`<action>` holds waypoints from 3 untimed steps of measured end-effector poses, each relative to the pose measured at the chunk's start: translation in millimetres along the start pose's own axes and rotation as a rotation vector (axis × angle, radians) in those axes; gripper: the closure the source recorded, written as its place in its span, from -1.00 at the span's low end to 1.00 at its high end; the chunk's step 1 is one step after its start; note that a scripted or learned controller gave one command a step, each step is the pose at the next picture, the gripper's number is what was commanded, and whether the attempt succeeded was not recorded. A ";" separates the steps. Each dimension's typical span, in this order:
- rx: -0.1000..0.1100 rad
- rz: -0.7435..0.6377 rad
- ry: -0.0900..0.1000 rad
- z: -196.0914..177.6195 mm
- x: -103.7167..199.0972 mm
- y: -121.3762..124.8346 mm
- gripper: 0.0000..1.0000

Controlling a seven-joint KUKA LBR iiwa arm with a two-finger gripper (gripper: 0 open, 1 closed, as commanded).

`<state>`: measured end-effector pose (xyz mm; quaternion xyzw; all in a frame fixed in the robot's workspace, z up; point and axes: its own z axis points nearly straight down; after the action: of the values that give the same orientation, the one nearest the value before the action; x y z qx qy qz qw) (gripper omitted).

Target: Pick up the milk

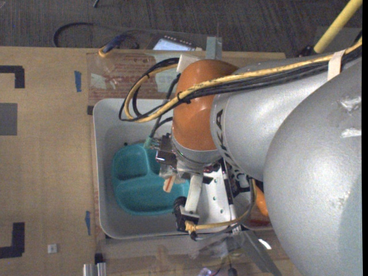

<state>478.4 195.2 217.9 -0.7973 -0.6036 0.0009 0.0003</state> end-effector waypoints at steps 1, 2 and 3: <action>0.001 0.476 -0.001 23.3 22.5 0.0 1.00; 0.002 0.493 0.002 118.3 23.6 -6.2 1.00; 0.000 0.199 0.000 -29.7 29.6 -8.1 1.00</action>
<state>478.6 225.8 247.6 -0.8534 -0.5213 0.0009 0.0004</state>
